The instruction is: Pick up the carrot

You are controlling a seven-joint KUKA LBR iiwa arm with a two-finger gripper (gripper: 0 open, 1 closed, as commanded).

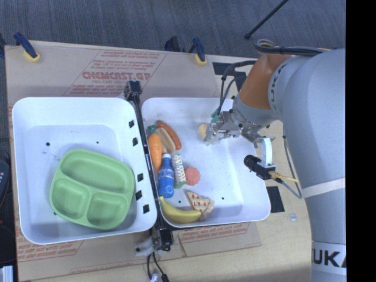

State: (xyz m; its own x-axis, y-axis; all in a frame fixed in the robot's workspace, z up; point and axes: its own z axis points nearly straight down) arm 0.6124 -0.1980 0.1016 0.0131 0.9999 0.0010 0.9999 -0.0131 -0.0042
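The orange carrot (154,150) lies along the left wall of the right bin (235,187), between a hot dog and a blue bottle. My gripper (213,132) hangs over the upper middle of the right bin, roughly a hand's width to the right of the carrot. A small yellow piece (202,130) sits just at the gripper's left side. Nothing of the carrot is between the fingers.
Beside the carrot are a hot dog (167,135), a blue bottle (166,176), a pink round piece (192,175), a banana (179,214) and a waffle-like wedge (200,202). The left bin (35,122) holds a green divided plate (92,188).
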